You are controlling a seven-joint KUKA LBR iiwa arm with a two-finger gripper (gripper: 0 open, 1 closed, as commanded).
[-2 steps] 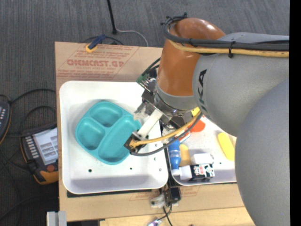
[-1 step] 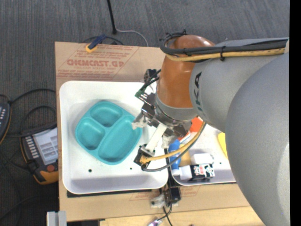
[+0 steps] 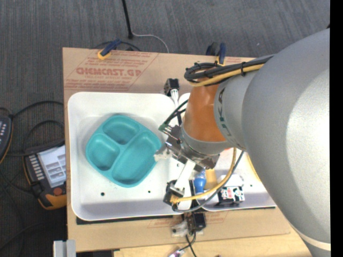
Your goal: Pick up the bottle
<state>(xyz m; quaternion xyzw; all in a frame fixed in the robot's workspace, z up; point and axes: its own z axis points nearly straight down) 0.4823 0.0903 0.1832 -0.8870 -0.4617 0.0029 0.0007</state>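
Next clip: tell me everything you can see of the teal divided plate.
The teal divided plate looks like smooth plastic, rounded, with raised ridges forming three empty compartments, one larger than the others. It lies flat, face up, in the left shallow white bin, turned askew to its walls. Its right edge is close beside the wrist of the grey arm; contact cannot be judged.

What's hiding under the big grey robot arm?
The arm covers most of the right bin. Peeking out are a small blue thing, maybe the bottle, and a black, white and red thing. The rest is hidden.
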